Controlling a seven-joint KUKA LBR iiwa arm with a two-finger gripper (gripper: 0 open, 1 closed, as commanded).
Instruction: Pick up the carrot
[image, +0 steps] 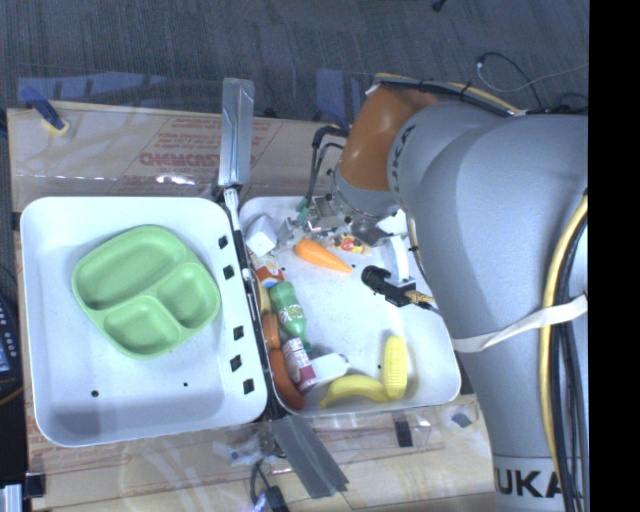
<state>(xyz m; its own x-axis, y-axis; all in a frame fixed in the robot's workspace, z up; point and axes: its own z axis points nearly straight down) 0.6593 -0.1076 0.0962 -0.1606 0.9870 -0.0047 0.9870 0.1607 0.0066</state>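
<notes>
The orange carrot (322, 255) lies in the upper part of the right bin (432, 350), its thick end to the left and its tip pointing down-right. My gripper (320, 215) hangs just above and behind the carrot, near the bin's back wall, with the grey arm and its orange band rising to the right. The carrot rests on the bin floor, not lifted.
Along the right bin's left wall are a white block (260, 240), a green bottle (290, 310), a red-and-white bottle (300, 362) and orange-brown pieces (272, 335). A banana (355, 390) and a corn cob (396, 365) lie at the front. The left bin (60, 400) holds a green divided plate (146, 290).
</notes>
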